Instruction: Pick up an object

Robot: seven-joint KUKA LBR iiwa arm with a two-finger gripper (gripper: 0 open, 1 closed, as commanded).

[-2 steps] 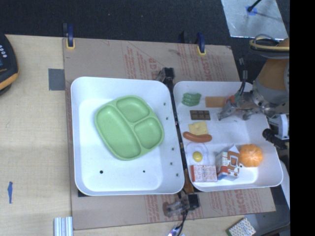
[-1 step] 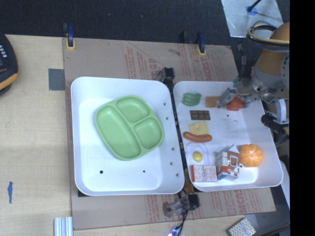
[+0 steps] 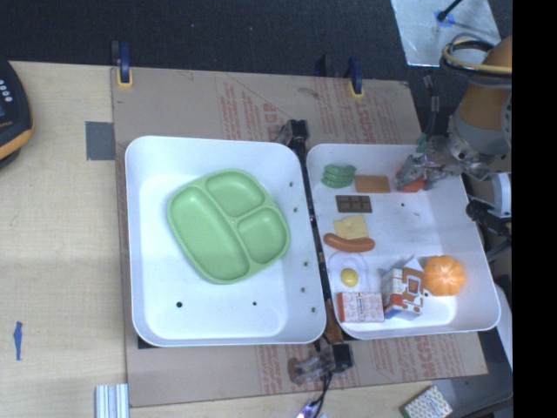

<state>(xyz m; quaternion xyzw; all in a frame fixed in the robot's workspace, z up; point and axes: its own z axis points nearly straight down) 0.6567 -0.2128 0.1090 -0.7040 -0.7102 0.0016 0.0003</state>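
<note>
The gripper (image 3: 416, 174) sits low over the far right part of the right bin (image 3: 452, 225), with the grey arm (image 3: 479, 111) and its orange band rising behind it toward the upper right. A small red thing (image 3: 412, 183) shows right at the fingertips, but the view is too blurred there to tell whether it lies between the fingers or just under them, or how wide they stand.

The red thing lies near the bin's far edge, just right of a flat brown cracker (image 3: 372, 184), which lies with its long side across the bin. Left of the cracker is a green leafy piece (image 3: 338, 176). Nearer the camera come a dark chocolate bar (image 3: 353, 204), also lying across, then a yellow cheese wedge (image 3: 352, 226) and a sausage (image 3: 349, 244) whose long axis runs left to right, touching the cheese. Below them sit a fried egg (image 3: 349, 278) and a red and white pack (image 3: 359, 306). A small carton (image 3: 404, 291) lies tilted beside an orange (image 3: 444, 275), touching it.

The left bin (image 3: 148, 233) holds a green divided plate (image 3: 228, 225), set at a slant, with three compartments.
</note>
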